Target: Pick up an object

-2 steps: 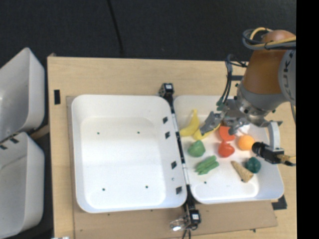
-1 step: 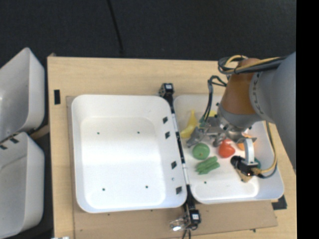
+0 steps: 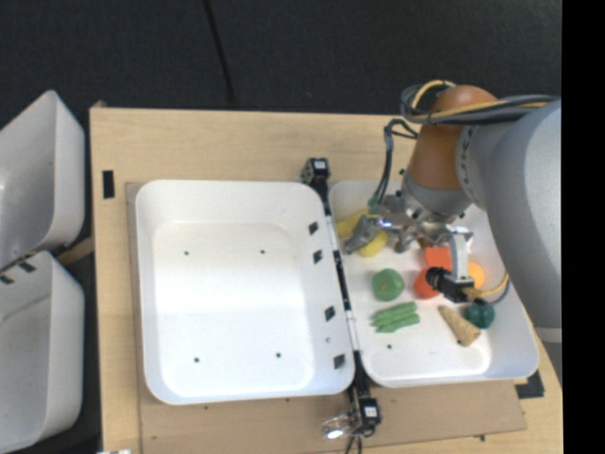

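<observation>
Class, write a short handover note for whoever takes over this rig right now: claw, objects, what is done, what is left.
Claw: low in the right bin, among the objects; nothing visibly held.
Objects, all in the right bin: yellow piece by the divider, green ball, green ridged piece, orange block, tan cone, dark green piece.
Left bin: holds no objects.
Done: nothing lifted.
Left: grasp one object and raise it.

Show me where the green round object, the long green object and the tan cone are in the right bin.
green round object (image 3: 387,284), camera view, centre of its top.
long green object (image 3: 395,319), camera view, middle of its length.
tan cone (image 3: 459,326), camera view, middle of its body.
</observation>
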You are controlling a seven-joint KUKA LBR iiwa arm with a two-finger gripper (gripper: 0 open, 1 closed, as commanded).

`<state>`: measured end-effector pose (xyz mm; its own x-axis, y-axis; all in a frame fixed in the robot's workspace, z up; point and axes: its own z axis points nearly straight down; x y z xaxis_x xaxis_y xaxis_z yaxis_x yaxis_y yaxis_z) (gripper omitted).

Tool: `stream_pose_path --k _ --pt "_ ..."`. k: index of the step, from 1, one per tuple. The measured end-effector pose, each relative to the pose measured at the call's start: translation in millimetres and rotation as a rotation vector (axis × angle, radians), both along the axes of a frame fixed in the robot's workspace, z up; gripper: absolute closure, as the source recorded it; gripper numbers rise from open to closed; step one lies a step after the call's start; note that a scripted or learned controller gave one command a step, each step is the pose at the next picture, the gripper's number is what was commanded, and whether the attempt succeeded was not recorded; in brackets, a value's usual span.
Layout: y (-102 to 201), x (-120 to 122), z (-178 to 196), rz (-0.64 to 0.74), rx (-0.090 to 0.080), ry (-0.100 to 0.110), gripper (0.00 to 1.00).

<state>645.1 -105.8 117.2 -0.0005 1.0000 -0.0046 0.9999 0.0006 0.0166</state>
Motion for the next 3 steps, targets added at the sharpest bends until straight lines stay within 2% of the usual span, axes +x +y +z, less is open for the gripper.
stream_pose_path --k 1,2,3 --pt "1.4 43.5 -6.2 0.006 -0.002 0.046 0.0" --pt "-0.7 44.7 6.5 0.006 -0.007 0.033 1.0" --pt "19.3 43.7 33.0 0.001 -0.004 0.033 1.0"
